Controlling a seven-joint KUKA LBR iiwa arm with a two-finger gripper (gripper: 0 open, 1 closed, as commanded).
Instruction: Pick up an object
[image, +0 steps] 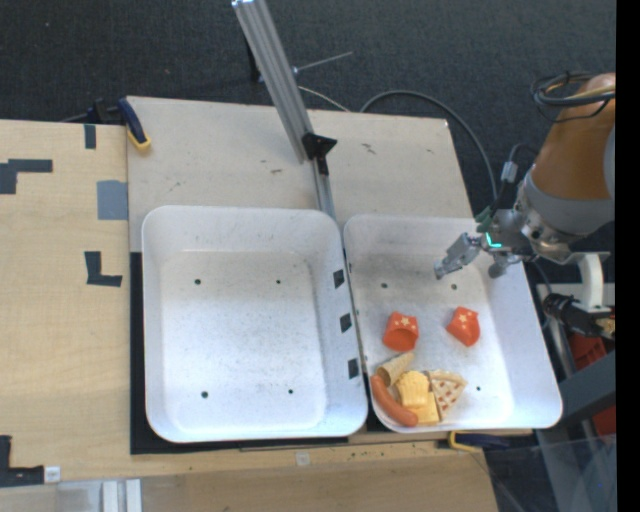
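My gripper (472, 257) hangs over the upper right part of the right bin (520, 330), fingers spread open with nothing between them. Below it lie two red pieces: one (401, 331) near the bin's middle and one (464, 325) to its right, straight below the gripper. At the bin's front sits a cluster: a sausage (391, 402), a yellow block (416, 396), a small cone-like piece (393, 368) and a pizza-slice toy (447, 389).
The left bin (160, 300) lies beside the right one, joined by a ridge with black clips (345, 322). A slanted metal pole (285, 85) rises behind the bins. A cable (420, 100) loops across the bench at the back.
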